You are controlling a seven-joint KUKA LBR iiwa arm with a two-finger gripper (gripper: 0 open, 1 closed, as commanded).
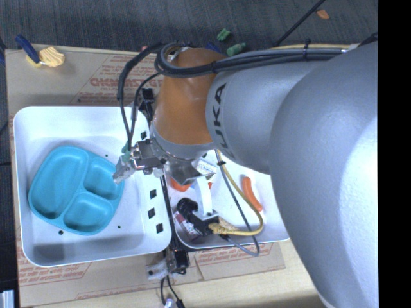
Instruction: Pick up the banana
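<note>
Reaching in from the right, the grey arm [308, 108] covers most of the right bin [273, 231] and bends down at its orange band [186, 101] over the divide between the two bins. The gripper [126, 168] hangs low over the left bin [26, 117], near that bin's right edge, with its tip just at the right rim of a blue three-compartment plate [70, 185]. From this angle I cannot tell whether it is open or closed, and nothing can be seen in its grasp. The plate lies in the left half of the left bin, tilted toward the near-left corner. A slim orange stick [252, 194] lies near the right bin's near edge. At the worktop's [96, 76] far-left corner sits a pale yellow lump [52, 58] beside a blue piece [26, 45]. Where the banana lies I cannot tell.
</note>
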